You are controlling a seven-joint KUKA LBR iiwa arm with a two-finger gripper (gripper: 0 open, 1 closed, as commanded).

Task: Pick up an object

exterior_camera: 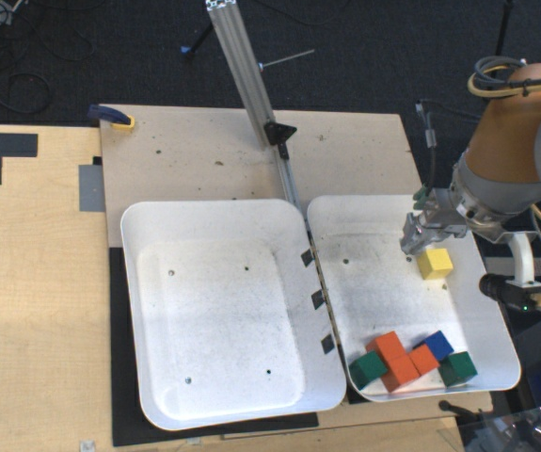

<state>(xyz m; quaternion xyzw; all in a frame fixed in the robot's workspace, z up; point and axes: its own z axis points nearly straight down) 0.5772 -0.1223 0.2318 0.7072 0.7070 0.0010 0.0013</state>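
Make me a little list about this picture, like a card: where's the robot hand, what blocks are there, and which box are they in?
robot hand: gripper low over the right bin, just left of the yellow block
holding something: cannot tell
yellow block: alone, upper part of right bin
block pile: orange blocks, blue block and green blocks bunched at the right bin's near edge
left bin: white, beside the right bin

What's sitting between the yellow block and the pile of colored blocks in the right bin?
Nothing: in the camera view, bare white bin floor separates the yellow block from the pile of colored blocks.
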